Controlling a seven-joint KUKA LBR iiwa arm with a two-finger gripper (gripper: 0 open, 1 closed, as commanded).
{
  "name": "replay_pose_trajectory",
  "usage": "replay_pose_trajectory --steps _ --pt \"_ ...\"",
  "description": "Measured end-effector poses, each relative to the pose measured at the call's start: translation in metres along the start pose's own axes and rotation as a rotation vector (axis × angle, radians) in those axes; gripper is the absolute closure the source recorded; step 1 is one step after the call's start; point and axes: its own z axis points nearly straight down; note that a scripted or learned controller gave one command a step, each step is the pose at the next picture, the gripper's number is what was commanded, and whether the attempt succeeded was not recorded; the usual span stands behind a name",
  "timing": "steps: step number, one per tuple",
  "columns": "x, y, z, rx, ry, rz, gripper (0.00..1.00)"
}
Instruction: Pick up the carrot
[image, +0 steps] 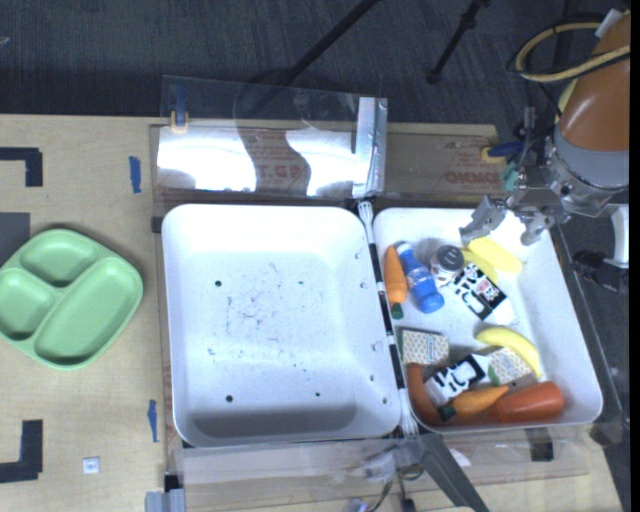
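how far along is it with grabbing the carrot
Nothing looks done yet. The carrot lies at the near end of the right bin, wedged among a banana, a red pepper and a black-and-white box. The hand hangs open over the bin's far end, above a yellow block, holding nothing. Left: cross to the carrot, descend, grip, lift.

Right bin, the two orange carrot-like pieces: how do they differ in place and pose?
The upper carrot lies along the right bin's left wall, running nearly straight up and down the view; the lower carrot lies near the front wall, almost crosswise. The upper one lies beside a blue bottle; the lower one sits wedged between a black-and-white pack and a red piece. Both are orange and lie flat, away from the tool.
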Motion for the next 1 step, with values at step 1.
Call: replay_pose_trajectory --steps 1 --pt "-0.0515 0.0526 -0.0690 -0.005 -0.002 -0.093 0.00"
